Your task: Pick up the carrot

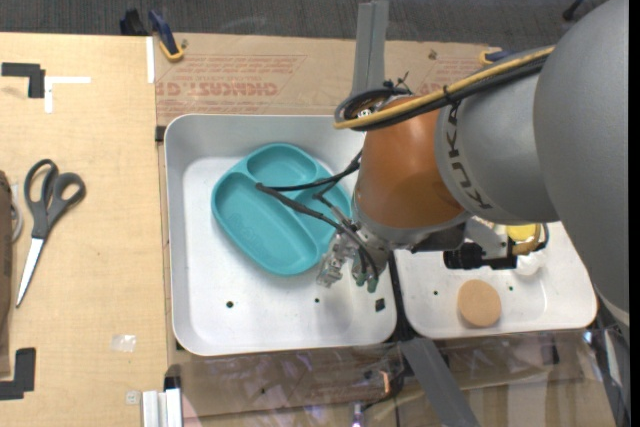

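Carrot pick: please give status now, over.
Gripper low over left bin, beside teal divided plate. Carrot not located; arm covers much of both bins. Tan round item in right bin.

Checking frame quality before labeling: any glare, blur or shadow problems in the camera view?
Camera view: even, soft light, no hard glare on the left bin; faint shadow under the teal plate; the arm close to the lens looks large and soft; the gripper is small and slightly blurred; the scissors are sharp.
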You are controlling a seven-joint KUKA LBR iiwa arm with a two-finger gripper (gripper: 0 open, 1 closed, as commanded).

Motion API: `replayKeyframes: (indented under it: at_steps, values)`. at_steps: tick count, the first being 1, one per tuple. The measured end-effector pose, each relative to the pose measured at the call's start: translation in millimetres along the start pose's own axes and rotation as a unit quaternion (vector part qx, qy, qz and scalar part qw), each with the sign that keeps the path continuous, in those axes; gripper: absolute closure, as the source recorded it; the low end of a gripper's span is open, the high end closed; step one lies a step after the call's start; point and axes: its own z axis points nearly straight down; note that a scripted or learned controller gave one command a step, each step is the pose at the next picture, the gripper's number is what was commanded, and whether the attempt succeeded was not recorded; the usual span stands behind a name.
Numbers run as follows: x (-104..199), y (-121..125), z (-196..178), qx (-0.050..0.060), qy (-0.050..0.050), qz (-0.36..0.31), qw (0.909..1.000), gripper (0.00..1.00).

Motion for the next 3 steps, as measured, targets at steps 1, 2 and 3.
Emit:
replayKeyframes:
  at_steps: [1,2,3]
  values:
    - [30.5,61.9,-76.6,-0.001,-0.001,-0.049,0.9988,1.0]
    - [26.5,16.9,13.9,0.0,0.0,-0.043,0.9991,1.0]
    - [60.8,99.4,-81.1,-0.001,-0.001,-0.07,0.9976,1.0]
